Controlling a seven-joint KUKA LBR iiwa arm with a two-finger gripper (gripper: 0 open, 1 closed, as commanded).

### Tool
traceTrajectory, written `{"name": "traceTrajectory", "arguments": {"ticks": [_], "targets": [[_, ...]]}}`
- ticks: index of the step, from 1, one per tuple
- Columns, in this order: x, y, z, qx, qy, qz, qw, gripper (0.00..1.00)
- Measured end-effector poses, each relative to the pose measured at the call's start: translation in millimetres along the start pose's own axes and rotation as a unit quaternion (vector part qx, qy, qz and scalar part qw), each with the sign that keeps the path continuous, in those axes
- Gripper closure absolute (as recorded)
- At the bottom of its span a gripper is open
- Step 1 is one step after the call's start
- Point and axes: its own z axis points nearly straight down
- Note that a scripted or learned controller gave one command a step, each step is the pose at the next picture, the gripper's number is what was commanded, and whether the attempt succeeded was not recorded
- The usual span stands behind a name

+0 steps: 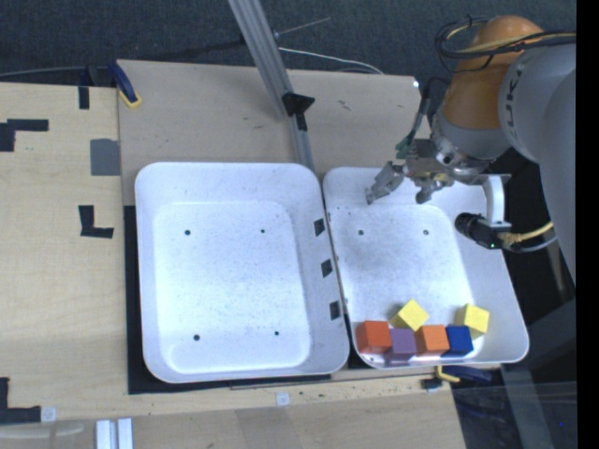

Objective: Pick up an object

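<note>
My pincer point(404, 187) hangs over the far end of the right bin point(487, 279), its two grey fingers point(379, 187) spread apart with nothing between them. My arm point(510, 82) reaches in from the right, grey with its orange band just above the wrist.

The blocks sit well apart from my pincer, bunched at the near end of the same bin. In a row against the near wall lie an orange block point(375, 335), a purple block point(403, 342), a second orange block point(433, 339) and a blue block point(459, 340), each touching the next. A yellow block point(411, 315) rests tilted just behind the purple one, and another yellow block point(475, 319) sits just behind the blue one, near the right wall.

The left bin point(150, 251) lies beside the right one, their rims meeting along the middle. Both stand on the pale tabletop point(197, 110). A metal rail point(267, 50) slants down from the far side toward the gap between the bins.
</note>
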Motion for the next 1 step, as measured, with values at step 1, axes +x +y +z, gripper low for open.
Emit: {"name": "traceTrajectory", "arguments": {"ticks": [1], "targets": [[9.3,45.0,105.4,0.007,-0.002,-0.001,1.0000,0.00]]}}
